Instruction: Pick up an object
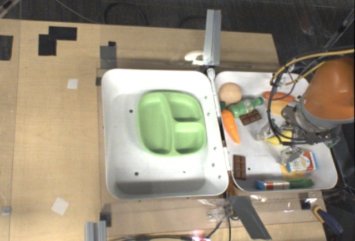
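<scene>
While the grey arm with its orange band [331, 90] reaches in from the right, its gripper [289, 151] hangs low over the right-hand shallow white bin [244, 76], near a small white and orange carton [302, 163] and a yellow piece [273, 137]; whether its fingers are open or closed, or have hold of anything, I cannot tell. Around it in that bin lie a beige egg-shaped ball [230, 91], a green bottle [244, 106], an orange carrot [231, 126], two brown chocolate bars [250, 118] and [239, 166], and a blue, red and green marker [282, 184] along the front wall. Beside it, the left white bin [119, 179] holds a green divided plate [170, 122].
</scene>
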`<state>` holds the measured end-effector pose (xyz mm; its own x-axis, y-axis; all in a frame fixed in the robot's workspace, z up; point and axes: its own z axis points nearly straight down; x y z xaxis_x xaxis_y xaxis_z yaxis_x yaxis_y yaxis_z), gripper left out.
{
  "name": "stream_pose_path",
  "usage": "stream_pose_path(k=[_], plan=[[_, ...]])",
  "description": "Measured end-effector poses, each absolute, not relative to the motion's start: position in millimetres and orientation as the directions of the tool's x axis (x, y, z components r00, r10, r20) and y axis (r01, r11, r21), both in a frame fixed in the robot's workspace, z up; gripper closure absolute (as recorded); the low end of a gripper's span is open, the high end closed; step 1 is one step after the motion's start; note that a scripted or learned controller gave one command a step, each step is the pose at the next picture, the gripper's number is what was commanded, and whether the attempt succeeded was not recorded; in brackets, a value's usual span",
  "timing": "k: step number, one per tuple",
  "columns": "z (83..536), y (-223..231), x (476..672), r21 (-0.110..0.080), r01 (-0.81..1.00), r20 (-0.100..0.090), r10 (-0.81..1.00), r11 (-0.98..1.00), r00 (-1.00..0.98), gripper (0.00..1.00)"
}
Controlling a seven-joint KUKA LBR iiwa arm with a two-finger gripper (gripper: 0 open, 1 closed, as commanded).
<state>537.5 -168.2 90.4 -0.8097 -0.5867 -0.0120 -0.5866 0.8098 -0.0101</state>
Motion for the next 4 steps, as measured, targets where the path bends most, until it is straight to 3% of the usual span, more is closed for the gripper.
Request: stream_pose_path(k=[1, 2, 3, 4], plan=[[105, -166, 543.4, -0.022, -0.589, -0.027, -0.589, 0.808, -0.808, 1.0], [171, -101, 615.1, -0.01, -0.627, -0.016, -0.627, 0.779, -0.779, 1.0], [199, -87, 671.7, -0.008, -0.688, -0.012, -0.688, 0.726, -0.726, 1.0], [223, -155, 671.1, -0.01, -0.68, -0.01, -0.68, 0.733, -0.733, 1.0]])
